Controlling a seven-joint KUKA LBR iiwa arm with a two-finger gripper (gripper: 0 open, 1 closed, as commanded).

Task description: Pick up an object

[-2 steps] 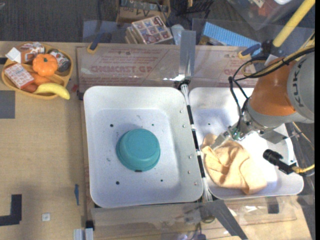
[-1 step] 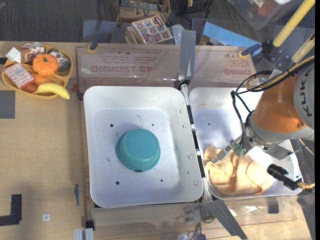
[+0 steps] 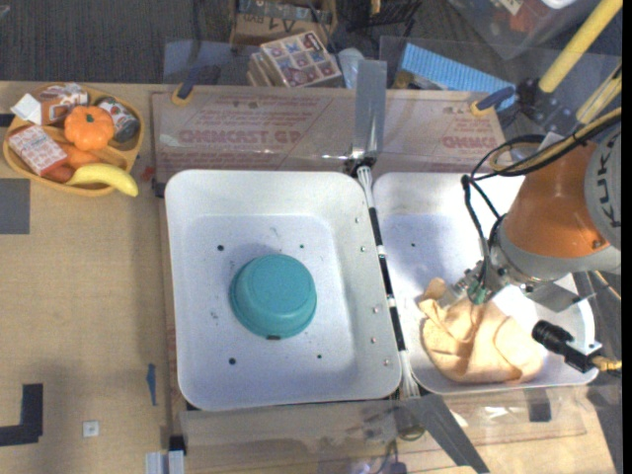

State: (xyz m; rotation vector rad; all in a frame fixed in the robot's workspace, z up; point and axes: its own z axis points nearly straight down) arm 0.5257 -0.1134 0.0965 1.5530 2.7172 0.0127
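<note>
Camera view, first question.

— What lies in the two bins?

— The left white bin [image 3: 197, 205] has a teal bowl [image 3: 274, 295], turned upside down, close to its middle. The right white bin [image 3: 415, 205] has a crumpled tan cloth [image 3: 474, 342] in its near part, close to the front wall.

— Where is the arm?

— The grey arm with the orange band [image 3: 558, 210] comes in from the right and hangs over the right bin. The gripper [image 3: 478, 289] is low, at the upper edge of the cloth, on the cloth's far side. It seems to touch the cloth or be just above it; I cannot tell which.

— Does the gripper hold the cloth?

— I cannot tell. The wrist hides most of the tip, so I also cannot tell if it is spread or pressed together. The cloth lies on the bin floor.

— What else is on the bench?

— A yellow plate [image 3: 30, 161] at the far left corner, well apart from the bins, with a small orange pumpkin [image 3: 89, 126], a banana [image 3: 104, 177] and some small boxes. Behind both bins stands a cardboard wall [image 3: 257, 136].
</note>
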